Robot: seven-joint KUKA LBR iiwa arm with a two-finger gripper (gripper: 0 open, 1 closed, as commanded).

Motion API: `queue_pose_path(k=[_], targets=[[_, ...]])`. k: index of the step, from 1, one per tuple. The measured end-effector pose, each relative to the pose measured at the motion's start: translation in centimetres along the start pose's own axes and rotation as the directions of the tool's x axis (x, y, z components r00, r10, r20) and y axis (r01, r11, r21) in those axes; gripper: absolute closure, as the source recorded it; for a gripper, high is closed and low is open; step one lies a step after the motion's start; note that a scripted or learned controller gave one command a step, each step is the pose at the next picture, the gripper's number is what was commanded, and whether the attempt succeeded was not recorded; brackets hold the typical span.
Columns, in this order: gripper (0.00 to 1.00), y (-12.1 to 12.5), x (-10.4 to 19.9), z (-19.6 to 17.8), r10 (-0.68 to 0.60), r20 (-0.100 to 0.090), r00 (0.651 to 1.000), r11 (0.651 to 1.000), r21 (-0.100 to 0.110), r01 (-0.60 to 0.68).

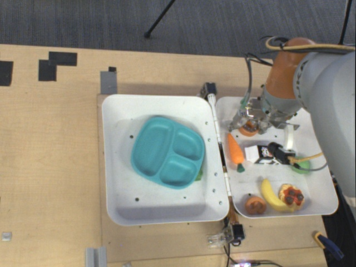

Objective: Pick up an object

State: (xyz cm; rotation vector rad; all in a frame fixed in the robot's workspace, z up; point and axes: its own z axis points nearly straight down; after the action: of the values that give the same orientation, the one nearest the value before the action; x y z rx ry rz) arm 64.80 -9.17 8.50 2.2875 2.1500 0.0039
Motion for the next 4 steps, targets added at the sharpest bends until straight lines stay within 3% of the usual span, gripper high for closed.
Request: queue_pose_path(k=[1, 2, 3, 4], targets=[[0.00, -11.1, -0.6, -0.3, -0.157, 0.002, 0.988, 0.988, -0.004, 0.157], [0.00, -6.0, -11.1, -0.1, -0.118, 0.003, 0.993, 0.993, -0.002, 0.118], [0.00, 2.8, -11.0, 0.0, -0.166, -0.008, 0.986, 0.986, 0.008, 0.166], [0.00, -8.1, -12.0, -0.1, -0.341, 0.002, 0.940, 0.940, -0.001, 0.341]])
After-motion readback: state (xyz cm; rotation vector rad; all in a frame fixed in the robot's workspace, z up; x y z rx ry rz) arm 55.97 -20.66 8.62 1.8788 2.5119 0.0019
